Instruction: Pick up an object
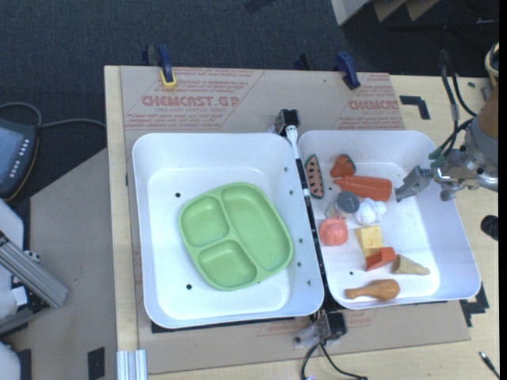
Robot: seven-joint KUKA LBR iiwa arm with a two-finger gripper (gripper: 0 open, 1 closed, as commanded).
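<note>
Where the bench edge runs nearest the camera, a cable clip [326, 325] sits at the seam between the two bins. Right bin [459, 248], near to far: a tan drumstick-shaped piece [374, 290] at 6 o'clock of the cluster; just above it a red block [381, 258] and a beige cone [411, 266] at 5 o'clock; a yellow cube [368, 237] touching the red block's far side; a pink round piece [333, 232] at 9 o'clock, close to the bin's left wall. Farther on, a white lumpy piece [369, 210] beside a grey disc [347, 203]; then an orange carrot-like piece [365, 187] lying crosswise, a small red-orange piece [342, 165] at 11 o'clock, and a watermelon slice [314, 175] along the left wall.

Left bin [154, 212]: a green three-compartment plate [234, 235] lies flat near its centre, nothing in its compartments.

Gripper [428, 184] comes in at 3 o'clock of the right bin, over its right portion. Fingers spread apart, one toward the carrot-like piece, one toward the near side; nothing between them. Nearest fingertip [407, 188] stands just beside the carrot-like piece's right end; whether it touches cannot be told.

Far edge of bench: two blue clamps [166, 63].
</note>
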